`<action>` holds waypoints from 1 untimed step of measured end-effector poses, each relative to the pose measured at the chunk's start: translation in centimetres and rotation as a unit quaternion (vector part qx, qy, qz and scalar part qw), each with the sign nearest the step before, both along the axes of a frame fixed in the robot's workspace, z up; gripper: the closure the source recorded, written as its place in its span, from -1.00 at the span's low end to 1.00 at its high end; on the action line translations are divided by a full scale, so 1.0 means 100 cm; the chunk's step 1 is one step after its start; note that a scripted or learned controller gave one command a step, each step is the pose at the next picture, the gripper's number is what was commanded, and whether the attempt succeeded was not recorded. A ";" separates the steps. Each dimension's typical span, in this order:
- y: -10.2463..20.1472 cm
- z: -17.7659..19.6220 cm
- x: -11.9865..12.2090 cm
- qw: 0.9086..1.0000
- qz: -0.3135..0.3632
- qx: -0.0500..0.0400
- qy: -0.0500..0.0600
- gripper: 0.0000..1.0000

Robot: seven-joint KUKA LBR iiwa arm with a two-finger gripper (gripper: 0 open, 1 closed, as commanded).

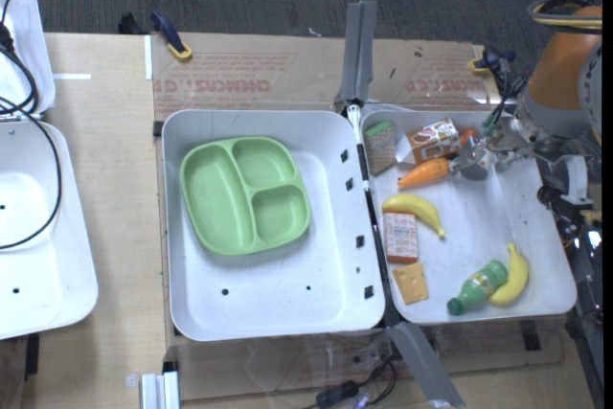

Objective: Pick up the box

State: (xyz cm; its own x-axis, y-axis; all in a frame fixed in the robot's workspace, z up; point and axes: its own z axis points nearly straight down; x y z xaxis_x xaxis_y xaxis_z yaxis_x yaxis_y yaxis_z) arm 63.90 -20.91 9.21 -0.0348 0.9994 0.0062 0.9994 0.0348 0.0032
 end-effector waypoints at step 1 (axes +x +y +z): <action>0.005 -0.004 -0.073 1.000 -0.005 -0.002 0.004 -1.00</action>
State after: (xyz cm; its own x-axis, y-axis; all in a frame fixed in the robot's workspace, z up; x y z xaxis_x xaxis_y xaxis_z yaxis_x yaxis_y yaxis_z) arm 56.57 -20.43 8.86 -0.0242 0.9997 0.0021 0.9997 0.0242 -0.0048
